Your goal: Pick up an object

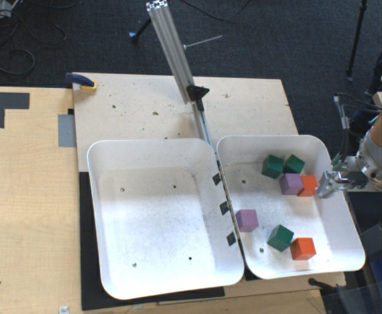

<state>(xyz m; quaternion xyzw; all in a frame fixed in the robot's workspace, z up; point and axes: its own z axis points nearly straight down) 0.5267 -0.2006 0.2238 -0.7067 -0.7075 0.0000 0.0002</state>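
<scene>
The bench (243,100) carries two shallow white bins side by side; the left bin (158,221), whose front edge lies nearest the camera, has only dark specks on its floor. The right bin (335,241) holds seven small blocks: three green, two purple and two orange. Near its far edge stand two green blocks (273,166) and (294,163), touching each other. Just in front of them a purple block (290,184) touches an orange block (308,186), which lies at the right wall of the bin. The second purple block (246,220) sits near the left wall, close to the divider between the bins. Towards the front right corner the third green block (280,237) lies just beside the second orange block (303,248). The gripper (326,185) is at the right rim of this bin, just beside the upper orange block; I cannot tell whether it is spread or pressed together, or whether it touches the block.
</scene>
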